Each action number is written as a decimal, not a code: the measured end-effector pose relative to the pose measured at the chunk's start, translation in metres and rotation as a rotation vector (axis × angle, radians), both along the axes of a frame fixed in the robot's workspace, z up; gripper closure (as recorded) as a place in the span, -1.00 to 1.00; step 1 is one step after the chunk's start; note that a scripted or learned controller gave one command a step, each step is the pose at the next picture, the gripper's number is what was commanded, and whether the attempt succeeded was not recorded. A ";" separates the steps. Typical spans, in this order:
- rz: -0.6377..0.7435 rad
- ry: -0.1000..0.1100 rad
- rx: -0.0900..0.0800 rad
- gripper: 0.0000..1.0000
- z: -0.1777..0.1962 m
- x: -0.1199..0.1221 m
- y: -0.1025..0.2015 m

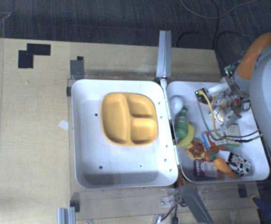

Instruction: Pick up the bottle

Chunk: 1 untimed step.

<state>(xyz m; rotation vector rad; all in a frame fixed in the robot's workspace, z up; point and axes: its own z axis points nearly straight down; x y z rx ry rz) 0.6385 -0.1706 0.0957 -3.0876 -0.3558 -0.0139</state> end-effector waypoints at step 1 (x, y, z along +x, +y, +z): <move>0.255 -0.021 -0.040 1.00 -0.001 -0.012 0.051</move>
